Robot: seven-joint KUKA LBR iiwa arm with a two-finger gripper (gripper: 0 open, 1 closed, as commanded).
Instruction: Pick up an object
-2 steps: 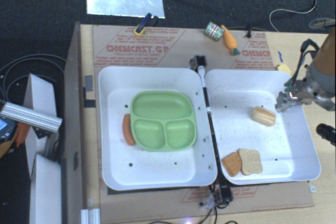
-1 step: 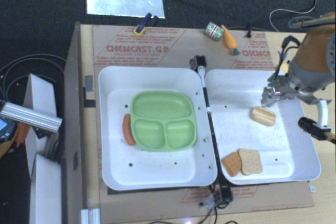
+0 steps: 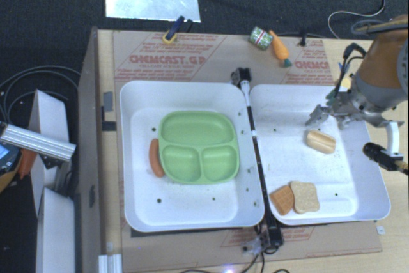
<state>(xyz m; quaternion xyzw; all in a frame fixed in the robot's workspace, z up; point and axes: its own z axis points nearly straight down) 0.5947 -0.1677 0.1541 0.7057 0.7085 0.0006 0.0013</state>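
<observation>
From the overhead camera I see my gripper [image 3: 331, 116] low in the right bin [image 3: 364, 214], fingers spread apart and gripping nothing. The bread roll [image 3: 321, 141] lies just below them. Toast slice [image 3: 305, 197] and cracker [image 3: 282, 199] sit nearer the front rim.

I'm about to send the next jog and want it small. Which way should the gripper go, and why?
Probably straight down and slightly toward the camera. The gripper sits just above the bread roll in the right bin, with its fingers spread and nothing between them. The roll lies alone, apart from the toast slice and cracker.
</observation>
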